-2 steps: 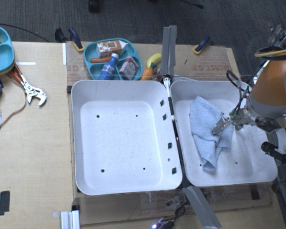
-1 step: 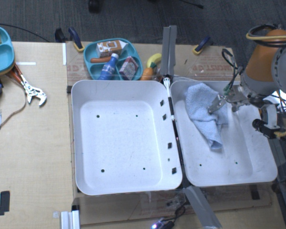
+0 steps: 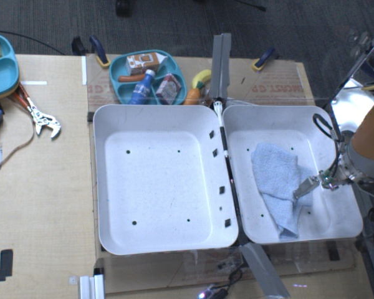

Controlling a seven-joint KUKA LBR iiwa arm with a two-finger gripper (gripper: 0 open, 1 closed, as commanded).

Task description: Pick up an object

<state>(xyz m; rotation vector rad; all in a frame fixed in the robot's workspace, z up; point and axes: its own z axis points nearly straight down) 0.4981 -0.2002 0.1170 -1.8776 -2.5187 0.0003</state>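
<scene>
A light blue cloth [image 3: 275,176] lies crumpled in the right white bin [image 3: 271,112], stretching from the bin's middle down toward its front wall. My gripper [image 3: 304,190] reaches in from the right and sits low at the cloth's right edge, touching or nearly touching it. The grey arm with its orange part [image 3: 366,143] rises behind it at the right edge of the view. The cloth lies flat on the bin floor.
The left white bin [image 3: 156,167] adjoins the right one along a hinged divider [image 3: 223,161]. Behind the bins stand a teal tray [image 3: 121,75] of small items and a banana [image 3: 201,78]. A wrench [image 3: 43,123] lies on the bench at the left.
</scene>
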